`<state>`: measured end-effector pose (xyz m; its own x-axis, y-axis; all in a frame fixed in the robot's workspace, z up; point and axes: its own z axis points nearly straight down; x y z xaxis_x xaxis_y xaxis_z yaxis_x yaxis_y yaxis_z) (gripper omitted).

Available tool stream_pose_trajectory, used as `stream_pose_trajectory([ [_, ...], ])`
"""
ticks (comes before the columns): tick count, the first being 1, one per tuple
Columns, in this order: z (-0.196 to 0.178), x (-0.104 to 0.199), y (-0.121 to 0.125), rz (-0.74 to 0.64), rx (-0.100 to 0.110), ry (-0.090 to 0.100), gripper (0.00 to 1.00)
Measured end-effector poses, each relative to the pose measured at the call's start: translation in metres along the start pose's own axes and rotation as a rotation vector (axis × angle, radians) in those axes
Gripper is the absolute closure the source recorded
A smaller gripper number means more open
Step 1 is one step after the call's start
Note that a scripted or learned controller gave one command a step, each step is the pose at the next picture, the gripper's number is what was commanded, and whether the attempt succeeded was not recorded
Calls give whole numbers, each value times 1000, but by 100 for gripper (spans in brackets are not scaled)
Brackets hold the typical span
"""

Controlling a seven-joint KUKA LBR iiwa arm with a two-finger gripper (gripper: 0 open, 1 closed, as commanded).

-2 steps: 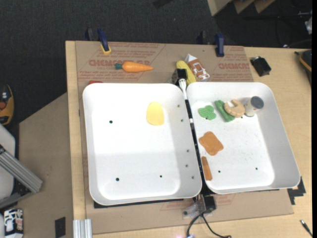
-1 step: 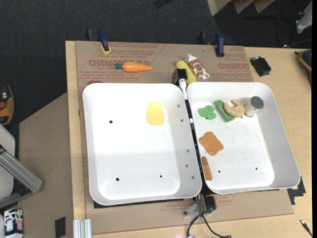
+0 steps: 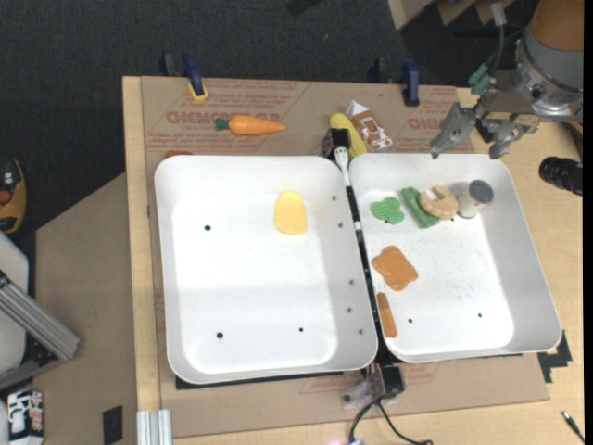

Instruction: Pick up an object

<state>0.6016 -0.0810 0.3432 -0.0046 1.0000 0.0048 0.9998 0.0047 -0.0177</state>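
A: What lies nearest the camera?

B: Two shallow white bins side by side, the left bin (image 3: 185,323) and the right bin (image 3: 519,332). At the right bin's near left edge lies one narrow brown stick (image 3: 385,314), and just beyond it one flat orange-brown slab (image 3: 396,268).

A: And the left one?

B: A single pale yellow oval piece (image 3: 290,212), toward its far side.

A: Farther back on the right?

B: Two green pieces (image 3: 387,209), one tan lump (image 3: 438,202) and one grey round disc (image 3: 480,192), close together.

A: Beyond the bins?

B: On the board, one orange toy carrot (image 3: 252,126), one yellow banana-like toy (image 3: 348,129) and two blue clamps (image 3: 195,77).

A: The gripper?

B: The grey two-finger gripper (image 3: 476,140) hangs above the right bin's far rim, fingers spread, grasping nothing.
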Motion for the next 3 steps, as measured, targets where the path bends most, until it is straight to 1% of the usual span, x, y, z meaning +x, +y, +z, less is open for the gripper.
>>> stream_pose_trajectory([
  [1, -21, -4, 2, 4, -23, -6, 100],
  [2, -169, 6, -26, 3, -38, -8, 100],
  [3, -194, 67, -45, -2, -27, -4, 100],
])
